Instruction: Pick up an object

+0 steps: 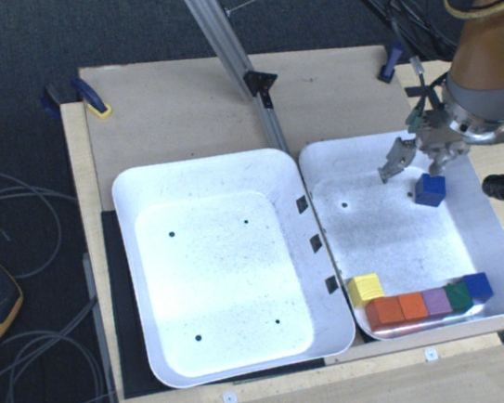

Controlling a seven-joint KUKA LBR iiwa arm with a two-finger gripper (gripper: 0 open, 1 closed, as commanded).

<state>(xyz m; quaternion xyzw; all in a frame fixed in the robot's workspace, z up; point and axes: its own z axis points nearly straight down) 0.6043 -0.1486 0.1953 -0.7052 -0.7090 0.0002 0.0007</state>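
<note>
A blue cube [430,190] lies in the back right part of the right bin [399,240]. My gripper [418,162] hangs just above and behind it, with its fingers spread. One grey finger [394,161] points left and the other sits right over the cube. The cube is below the fingertips, not clamped between them. Along the bin's front wall runs a row of small blocks: yellow [365,287], red [387,311], orange [413,305], purple [436,301], green [458,294] and a second blue one [478,285].
The left bin [152,286] stands beside the right one, and black clips [315,243] sit on their shared rim. A slanted metal pole [229,49] rises behind the bins. Blue clamps [91,96] hold the board's back corners.
</note>
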